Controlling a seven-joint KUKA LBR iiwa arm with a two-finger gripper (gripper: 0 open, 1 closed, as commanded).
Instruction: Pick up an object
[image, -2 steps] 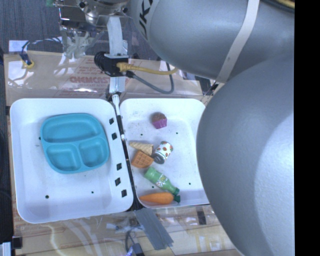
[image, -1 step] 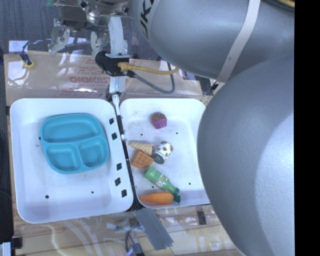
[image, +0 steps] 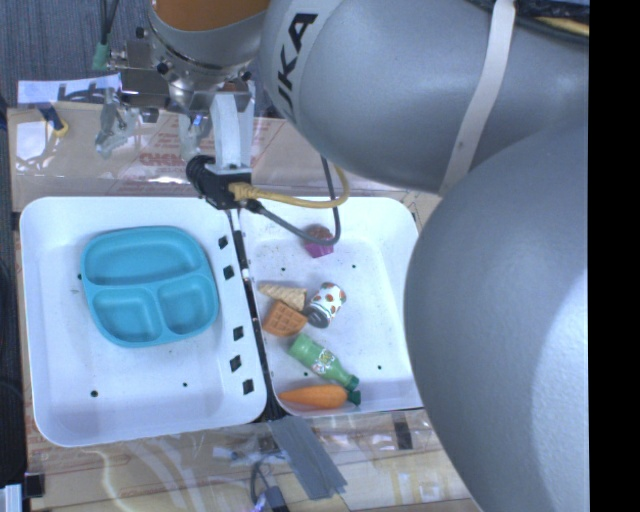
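**Fingers (image: 110, 130) spread apart, nothing gripped**

The fingers hang over the desk (image: 120, 470) just beyond the far rim of the left bin (image: 40, 330), with nothing between them. That bin holds a blue divided tray (image: 150, 285) lying flat. All the loose objects lie in the right bin (image: 385, 300): a small purple piece (image: 319, 241) near the back, then an ice-cream cone (image: 283, 294), a waffle (image: 283, 321) and a patterned can (image: 326, 303) close together, a green bottle (image: 323, 362), and a carrot (image: 315, 397) at the near rim.
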